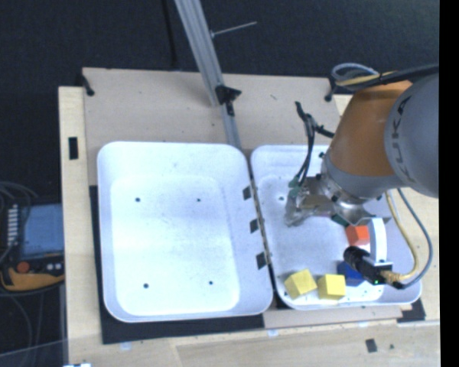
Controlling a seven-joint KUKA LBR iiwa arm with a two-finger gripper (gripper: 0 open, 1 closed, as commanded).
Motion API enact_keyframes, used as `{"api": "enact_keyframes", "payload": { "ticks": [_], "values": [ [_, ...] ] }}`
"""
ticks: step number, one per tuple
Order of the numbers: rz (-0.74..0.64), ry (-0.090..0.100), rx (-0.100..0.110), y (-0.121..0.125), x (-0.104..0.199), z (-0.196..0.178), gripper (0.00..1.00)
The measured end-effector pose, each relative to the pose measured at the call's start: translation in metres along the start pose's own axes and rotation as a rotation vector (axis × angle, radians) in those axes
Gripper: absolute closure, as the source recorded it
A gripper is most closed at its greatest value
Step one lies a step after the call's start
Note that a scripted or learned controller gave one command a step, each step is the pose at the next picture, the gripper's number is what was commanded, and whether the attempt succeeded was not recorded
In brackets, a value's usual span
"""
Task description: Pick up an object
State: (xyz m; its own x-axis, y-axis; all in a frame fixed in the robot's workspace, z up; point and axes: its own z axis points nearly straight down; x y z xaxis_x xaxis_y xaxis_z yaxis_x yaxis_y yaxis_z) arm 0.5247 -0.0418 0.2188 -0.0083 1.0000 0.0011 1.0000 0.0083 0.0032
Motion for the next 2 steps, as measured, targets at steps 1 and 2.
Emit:
{"api": "enact_keyframes", "payload": {
  "ticks": [1, 2],
  "values": [
    [0.000, 0.000, 0.002, 0.006, 0.051, 0.005, 1.00],
    [0.001, 0.000, 0.002, 0.025, 0.093, 0.003, 1.00]
  ]
}}
